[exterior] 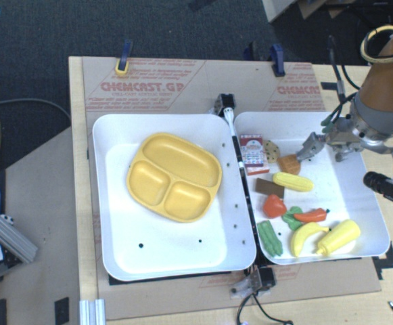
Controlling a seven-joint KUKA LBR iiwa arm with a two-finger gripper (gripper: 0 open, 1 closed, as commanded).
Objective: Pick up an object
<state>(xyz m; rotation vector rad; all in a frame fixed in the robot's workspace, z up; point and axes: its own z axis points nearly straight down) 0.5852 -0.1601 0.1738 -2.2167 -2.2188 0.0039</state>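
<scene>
Corn cob (292,181) lies crosswise in the right bin (358,181), just below-left of the tool (309,149) (an orange-brown piece (289,163) sits between); whether the tool grips anything, I cannot tell.

Reaching in from right edge: grey arm with orange band above wrist (385,80), leaning down and leftward. Grey metal wrist section below band, angled toward left. Two-finger metal gripper (309,149) at end, pointing left and slightly down, low over right side. Fingers too small and blurred to read. Nothing visibly gripped.
</scene>
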